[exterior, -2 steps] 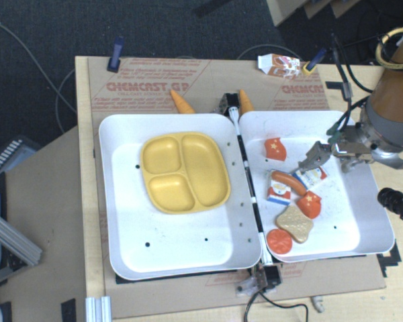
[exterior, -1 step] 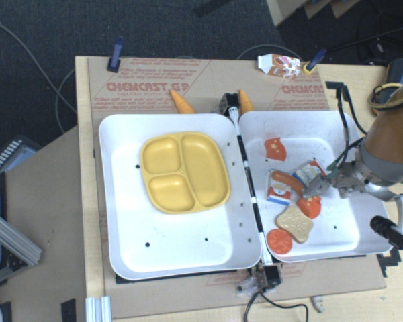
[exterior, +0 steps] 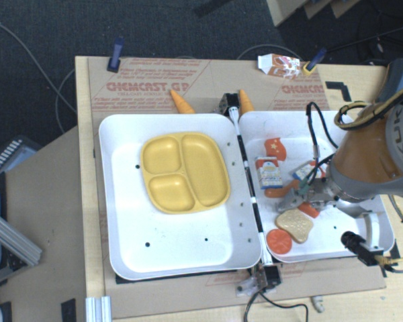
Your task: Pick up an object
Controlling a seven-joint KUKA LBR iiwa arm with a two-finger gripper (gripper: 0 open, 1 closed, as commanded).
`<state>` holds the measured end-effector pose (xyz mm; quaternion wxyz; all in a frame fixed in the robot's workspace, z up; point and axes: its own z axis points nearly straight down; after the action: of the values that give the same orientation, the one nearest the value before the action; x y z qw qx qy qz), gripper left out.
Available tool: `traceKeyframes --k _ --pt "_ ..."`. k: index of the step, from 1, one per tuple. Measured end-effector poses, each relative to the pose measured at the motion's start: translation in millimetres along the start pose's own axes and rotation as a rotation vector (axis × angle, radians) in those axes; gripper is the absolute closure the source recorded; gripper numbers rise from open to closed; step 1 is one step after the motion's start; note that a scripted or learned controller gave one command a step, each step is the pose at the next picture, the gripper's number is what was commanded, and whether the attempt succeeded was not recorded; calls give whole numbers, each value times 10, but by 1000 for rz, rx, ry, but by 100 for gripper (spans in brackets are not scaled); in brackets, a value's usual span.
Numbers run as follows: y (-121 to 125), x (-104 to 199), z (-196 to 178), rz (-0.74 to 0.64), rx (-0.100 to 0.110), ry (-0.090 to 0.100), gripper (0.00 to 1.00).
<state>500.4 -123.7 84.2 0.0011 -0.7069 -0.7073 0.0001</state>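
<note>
Pincer (exterior: 301,196) of mine hangs low in the right bin (exterior: 383,243), among the toy food; whether it is released or clenched I cannot tell, and nothing shows as held.

Going left to right: the left bin (exterior: 121,200) carries a yellow divided plate (exterior: 185,172) near its middle. Across the divider, at the right bin's 12 o'clock, sits a red-and-white piece (exterior: 275,147); just below it stands a small carton (exterior: 269,174). At 6 o'clock lie a red tomato slice (exterior: 279,241) and, touching it, a tan bread slice (exterior: 295,225). My pincer sits just above that bread, with a red piece (exterior: 308,210) beside it. My arm (exterior: 366,163) comes in from 3 o'clock.

I judge this the approach step, grasp not yet proven. Next I need to settle squarely over one piece, likely the bread or the red bit, close firmly and lift straight up.
</note>
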Motion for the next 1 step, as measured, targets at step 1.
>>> traceKeyframes --k 1 --pt "2 -8 -101 2 -2 -2 100"
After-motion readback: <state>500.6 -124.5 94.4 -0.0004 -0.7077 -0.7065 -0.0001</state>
